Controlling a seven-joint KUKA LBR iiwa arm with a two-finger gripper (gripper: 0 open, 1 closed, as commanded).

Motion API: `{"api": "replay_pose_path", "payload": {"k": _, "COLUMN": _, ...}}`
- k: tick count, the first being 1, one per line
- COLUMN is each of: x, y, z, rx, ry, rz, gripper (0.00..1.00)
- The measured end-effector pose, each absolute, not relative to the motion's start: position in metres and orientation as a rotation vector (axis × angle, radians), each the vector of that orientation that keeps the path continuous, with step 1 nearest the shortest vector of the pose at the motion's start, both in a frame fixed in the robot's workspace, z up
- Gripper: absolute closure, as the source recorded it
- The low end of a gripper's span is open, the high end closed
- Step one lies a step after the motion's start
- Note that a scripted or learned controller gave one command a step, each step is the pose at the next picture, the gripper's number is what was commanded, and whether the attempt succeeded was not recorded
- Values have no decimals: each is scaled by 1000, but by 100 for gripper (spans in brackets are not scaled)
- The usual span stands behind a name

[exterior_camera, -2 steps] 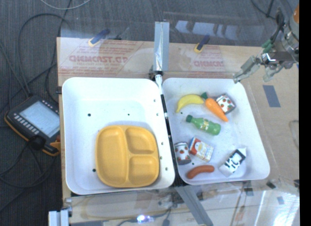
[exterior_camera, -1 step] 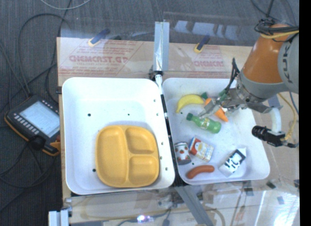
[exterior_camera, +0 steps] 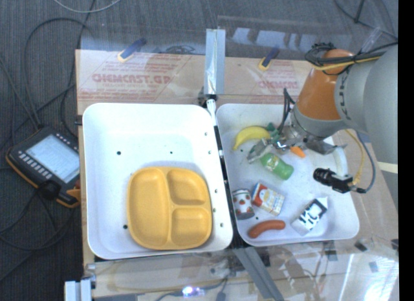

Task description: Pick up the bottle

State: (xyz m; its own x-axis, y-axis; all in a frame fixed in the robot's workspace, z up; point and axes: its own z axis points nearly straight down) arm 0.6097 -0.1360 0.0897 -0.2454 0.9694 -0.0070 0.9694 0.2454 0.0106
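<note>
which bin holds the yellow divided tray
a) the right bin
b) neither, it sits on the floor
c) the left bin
c: the yellow divided tray lies in the left bin, while the right bin holds the green bottle, the banana and other small items.

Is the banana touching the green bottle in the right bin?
Apart. The camera view shows white bin floor between the banana and the green bottle.

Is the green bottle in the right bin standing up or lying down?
Lying down. The green bottle rests on its side on the right bin's floor, just below the gripper and the banana.
</note>
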Motion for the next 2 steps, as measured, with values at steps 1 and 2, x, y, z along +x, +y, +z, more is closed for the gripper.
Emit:
{"api": "replay_pose_path", "payload": {"k": 1, "x": 611, "y": -135, "z": 100, "rx": 1922, "ry": 2469, "rz": 13, "gripper": 100}}
{"api": "replay_pose_path", "payload": {"k": 2, "x": 620, "y": -97, "z": 209, "rx": 2013, "ry": 2410, "rz": -2, "gripper": 100}}
